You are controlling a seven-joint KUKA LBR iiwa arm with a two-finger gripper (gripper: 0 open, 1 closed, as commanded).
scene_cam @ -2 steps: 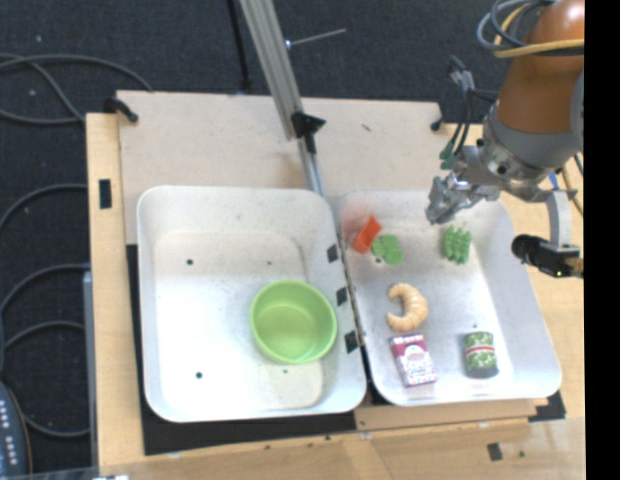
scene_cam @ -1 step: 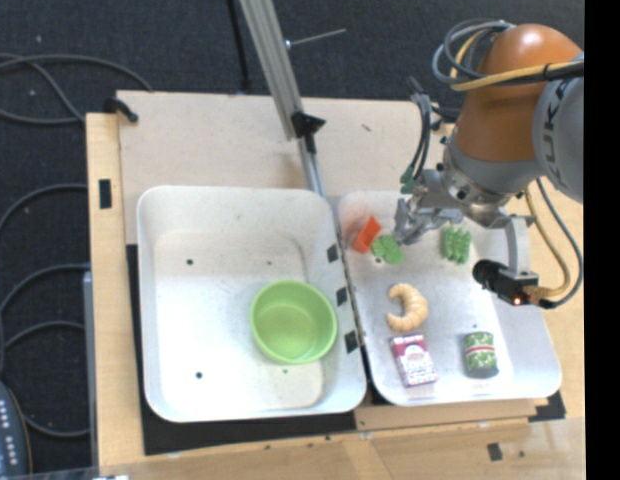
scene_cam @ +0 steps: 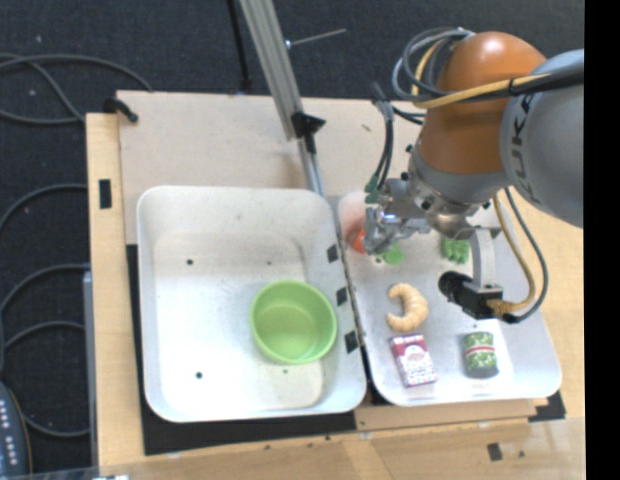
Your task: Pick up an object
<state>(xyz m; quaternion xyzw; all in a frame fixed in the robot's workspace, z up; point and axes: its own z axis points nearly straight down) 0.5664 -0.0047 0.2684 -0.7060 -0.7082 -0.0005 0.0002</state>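
Observation:
My gripper [scene_cam: 382,236] hangs low over the back left corner of the right bin [scene_cam: 535,353], under the grey arm with its orange band. Right beneath it lie a small green piece [scene_cam: 392,256] and a red-orange piece [scene_cam: 357,239], both partly hidden by the gripper; whether it touches either I cannot tell. Nearer the front lie a tan croissant [scene_cam: 408,306], a red and white box [scene_cam: 414,359] and a green can [scene_cam: 479,354]. Another green item [scene_cam: 455,249] shows behind the arm's black fitting.
The left bin [scene_cam: 180,268] holds a lime green bowl [scene_cam: 293,322] near its front right. A slanted metal pole [scene_cam: 280,78] rises behind the bins. The rim between the two bins runs just left of the gripper.

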